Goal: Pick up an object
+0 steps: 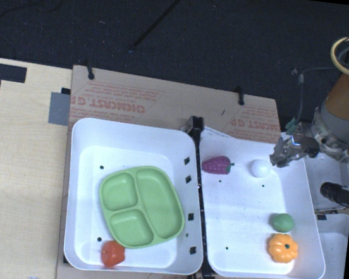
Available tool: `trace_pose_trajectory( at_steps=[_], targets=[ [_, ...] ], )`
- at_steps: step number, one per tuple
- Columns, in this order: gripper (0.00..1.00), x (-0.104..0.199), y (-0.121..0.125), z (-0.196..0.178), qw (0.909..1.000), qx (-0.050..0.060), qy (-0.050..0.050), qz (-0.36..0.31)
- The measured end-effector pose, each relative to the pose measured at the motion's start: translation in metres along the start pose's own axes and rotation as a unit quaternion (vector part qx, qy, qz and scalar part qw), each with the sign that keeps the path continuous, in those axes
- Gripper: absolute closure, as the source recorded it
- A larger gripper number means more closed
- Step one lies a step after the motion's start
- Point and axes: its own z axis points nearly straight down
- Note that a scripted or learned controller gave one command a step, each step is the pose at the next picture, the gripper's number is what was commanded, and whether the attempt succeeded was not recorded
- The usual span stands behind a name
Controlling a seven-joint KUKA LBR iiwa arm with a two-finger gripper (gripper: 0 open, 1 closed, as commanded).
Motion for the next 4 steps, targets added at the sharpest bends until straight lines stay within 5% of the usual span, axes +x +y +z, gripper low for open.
trace_pose_trajectory(
  at_steps=[4],
  targets=[
    [1.0, 0.215, 0.032, 0.021, 1.0, 0.001, -0.001, 0.001]
  ],
)
